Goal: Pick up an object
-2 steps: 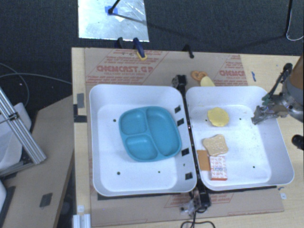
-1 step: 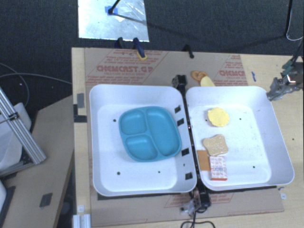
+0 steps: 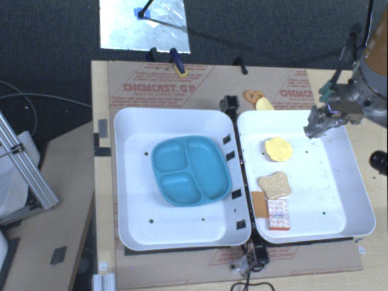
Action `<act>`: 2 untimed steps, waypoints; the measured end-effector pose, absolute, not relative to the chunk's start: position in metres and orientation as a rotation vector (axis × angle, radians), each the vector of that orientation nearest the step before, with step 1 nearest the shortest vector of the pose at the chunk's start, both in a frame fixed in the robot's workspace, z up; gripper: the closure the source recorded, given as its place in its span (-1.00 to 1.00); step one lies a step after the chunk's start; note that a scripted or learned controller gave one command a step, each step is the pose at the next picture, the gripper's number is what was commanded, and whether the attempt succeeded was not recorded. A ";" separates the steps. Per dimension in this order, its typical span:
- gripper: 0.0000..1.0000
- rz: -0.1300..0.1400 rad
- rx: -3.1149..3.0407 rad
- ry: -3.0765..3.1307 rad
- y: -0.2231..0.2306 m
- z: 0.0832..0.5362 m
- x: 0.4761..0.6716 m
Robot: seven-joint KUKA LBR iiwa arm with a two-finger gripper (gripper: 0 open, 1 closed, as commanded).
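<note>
Three items lying in right bin [image 3: 357, 220], nothing picked yet: approach step. Gripper [image 3: 316, 128] hovering near yellow disc [image 3: 278, 149], opening impossible to tell; next, lowering squarely over it.

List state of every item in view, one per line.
gripper: above right bin's far edge, nothing seen between its fingers
blue tray: flat in left bin, compartments bare
yellow round piece: lying flat in right bin
toast slice: lying flat, apart from the yellow piece
small red-and-white packet: lying flat near the right bin's front edge
</note>
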State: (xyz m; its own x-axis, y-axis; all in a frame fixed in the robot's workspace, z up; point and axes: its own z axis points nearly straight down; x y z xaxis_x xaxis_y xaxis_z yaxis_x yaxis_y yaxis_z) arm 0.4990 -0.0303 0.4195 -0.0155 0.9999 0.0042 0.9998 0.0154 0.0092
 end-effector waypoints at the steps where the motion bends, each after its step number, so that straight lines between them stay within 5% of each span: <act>1: -1.00 0.023 2.204 2.222 0.004 0.543 0.487; 2: -1.00 0.008 2.203 2.241 0.125 0.535 0.486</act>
State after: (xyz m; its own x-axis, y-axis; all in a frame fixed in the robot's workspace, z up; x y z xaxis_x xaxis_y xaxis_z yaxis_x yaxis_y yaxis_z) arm 0.4858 0.1250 0.5346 -0.0170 0.9998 0.0038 0.9999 0.0170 0.0033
